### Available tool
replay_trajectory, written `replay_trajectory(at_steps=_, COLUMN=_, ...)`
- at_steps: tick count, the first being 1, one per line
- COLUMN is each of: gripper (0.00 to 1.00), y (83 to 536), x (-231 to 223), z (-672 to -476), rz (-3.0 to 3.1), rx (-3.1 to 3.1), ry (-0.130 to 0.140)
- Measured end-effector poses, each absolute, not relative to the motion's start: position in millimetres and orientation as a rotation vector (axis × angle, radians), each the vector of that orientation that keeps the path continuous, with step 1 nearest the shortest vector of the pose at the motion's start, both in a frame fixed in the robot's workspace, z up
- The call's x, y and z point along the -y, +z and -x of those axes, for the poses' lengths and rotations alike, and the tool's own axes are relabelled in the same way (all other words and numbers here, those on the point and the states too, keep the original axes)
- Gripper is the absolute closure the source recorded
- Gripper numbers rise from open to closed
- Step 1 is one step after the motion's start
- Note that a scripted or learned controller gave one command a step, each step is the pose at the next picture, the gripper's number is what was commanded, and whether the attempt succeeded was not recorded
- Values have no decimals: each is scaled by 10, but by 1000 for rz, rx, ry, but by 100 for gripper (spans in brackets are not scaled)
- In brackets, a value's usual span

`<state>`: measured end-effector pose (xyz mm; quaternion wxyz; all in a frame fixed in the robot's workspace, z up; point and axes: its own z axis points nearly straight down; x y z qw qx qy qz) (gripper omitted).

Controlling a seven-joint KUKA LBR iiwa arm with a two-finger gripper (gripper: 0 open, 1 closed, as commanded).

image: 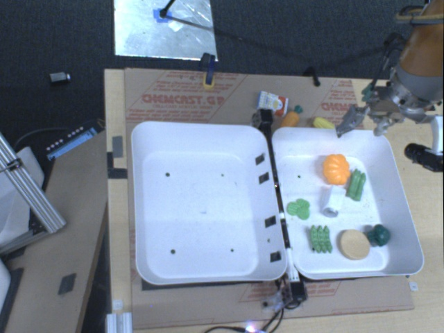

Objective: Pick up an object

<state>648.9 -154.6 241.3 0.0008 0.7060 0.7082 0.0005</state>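
Above the right bin (399, 186), my gripper (363, 122) hangs over the far rim, fingers spread apart and grasping nothing. Every candidate lies nearer the camera than I do. The orange pumpkin-shaped toy (336, 168) sits closest to that rim, with a green ridged piece (356, 184) touching its right side and a small white cylinder (334, 201) just below it. Further toward the near wall rest a green leafy piece (299, 209), a green ribbed block (319, 238), a tan round disc (354, 244) and a dark green knob (379, 235).

The risk, as I judge it, lies in crowding: descend on the pumpkin and one finger may land on the green piece pressed against it, nudging both aside (round toys roll readily). Dropping straight down from here would strike the rim itself.

My wrist is tilted, the orange band (423, 50) up at the right, and my fingers angle down and leftward toward the bin. The left bin (201, 200) lies well apart from me.
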Motion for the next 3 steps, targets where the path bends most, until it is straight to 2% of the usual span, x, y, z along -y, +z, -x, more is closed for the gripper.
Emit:
replay_trajectory(at_steps=1, gripper=0, y=759, x=1554, z=-6658, rz=-2222, rx=-2231, ry=-6)
replay_trajectory(at_steps=2, gripper=100, y=971, x=1563, z=-6706, rz=-2209, rx=-2225, ry=6)
replay_trajectory(at_steps=3, gripper=100, y=1240, x=1716, z=-6698, rz=-2217, rx=-2219, ry=4)
